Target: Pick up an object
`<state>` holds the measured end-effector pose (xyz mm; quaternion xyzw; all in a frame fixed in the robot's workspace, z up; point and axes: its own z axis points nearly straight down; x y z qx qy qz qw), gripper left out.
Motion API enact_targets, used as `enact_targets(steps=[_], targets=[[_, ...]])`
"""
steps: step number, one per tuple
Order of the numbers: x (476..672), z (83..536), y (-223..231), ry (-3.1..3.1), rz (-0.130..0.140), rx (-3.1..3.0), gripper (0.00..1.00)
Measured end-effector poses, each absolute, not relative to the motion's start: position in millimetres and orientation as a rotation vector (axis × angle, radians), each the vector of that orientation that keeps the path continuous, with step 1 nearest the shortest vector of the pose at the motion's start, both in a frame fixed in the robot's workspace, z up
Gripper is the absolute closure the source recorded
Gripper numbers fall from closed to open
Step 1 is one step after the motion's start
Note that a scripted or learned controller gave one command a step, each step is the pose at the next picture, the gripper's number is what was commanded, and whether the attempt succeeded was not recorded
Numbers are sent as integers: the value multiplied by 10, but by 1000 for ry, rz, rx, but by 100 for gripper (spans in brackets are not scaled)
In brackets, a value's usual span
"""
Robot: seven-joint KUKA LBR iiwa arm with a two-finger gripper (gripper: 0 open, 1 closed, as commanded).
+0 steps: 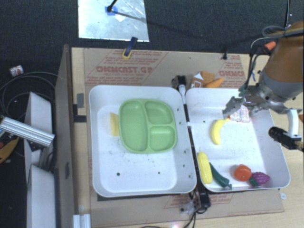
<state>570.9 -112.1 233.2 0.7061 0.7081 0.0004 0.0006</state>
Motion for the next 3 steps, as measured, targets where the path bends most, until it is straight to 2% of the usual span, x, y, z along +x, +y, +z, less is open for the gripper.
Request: enact_targets(steps=[1,2,3], targets=[[6030,1489,-1207,2223,0,2219,0],[6130,812,-1087,2228,0,2215,0],[6139,951,-1095,2224,4,2215,100]])
